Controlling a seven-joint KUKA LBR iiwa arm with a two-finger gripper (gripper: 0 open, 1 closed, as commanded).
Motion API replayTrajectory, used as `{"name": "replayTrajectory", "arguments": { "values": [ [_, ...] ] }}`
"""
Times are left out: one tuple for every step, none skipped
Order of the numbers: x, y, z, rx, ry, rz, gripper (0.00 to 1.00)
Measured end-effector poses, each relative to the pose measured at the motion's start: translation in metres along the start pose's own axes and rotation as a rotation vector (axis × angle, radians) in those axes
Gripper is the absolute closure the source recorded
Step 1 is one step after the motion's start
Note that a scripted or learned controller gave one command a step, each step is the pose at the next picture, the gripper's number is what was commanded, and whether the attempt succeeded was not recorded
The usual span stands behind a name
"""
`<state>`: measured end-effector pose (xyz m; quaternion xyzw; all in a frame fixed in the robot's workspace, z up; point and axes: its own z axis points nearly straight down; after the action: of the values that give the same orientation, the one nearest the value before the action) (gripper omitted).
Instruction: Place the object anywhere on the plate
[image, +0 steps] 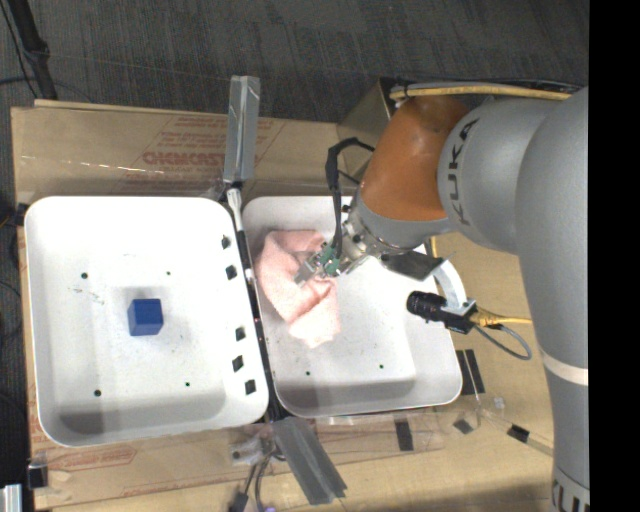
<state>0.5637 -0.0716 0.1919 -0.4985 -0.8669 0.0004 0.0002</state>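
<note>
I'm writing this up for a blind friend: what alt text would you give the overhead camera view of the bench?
A grey robot arm with an orange band reaches in from the right, its gripper down on a crumpled pink cloth in the right white bin. A small blue cube sits alone in the left white bin. Both bins rest side by side on a cardboard-covered bench.

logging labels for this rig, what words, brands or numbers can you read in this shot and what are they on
"KUKA": dark letters running sideways on the grey robot arm, just past its orange band.
Red printed lines on the flat brown cardboard sheet behind the two shallow white bins: too blurred and seen upside down, not readable.
Nothing else carries readable text.
</note>
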Motion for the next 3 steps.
{"name": "replayTrajectory", "arguments": {
  "values": [
    [0.0,0.001,-0.04,0.0,0.0,-0.005,1.0],
    [0.045,0.028,-0.048,0.001,0.0,-0.41,1.0],
    [0.095,0.049,-0.038,0.0,0.0,-0.813,1.0]
  ]
}}
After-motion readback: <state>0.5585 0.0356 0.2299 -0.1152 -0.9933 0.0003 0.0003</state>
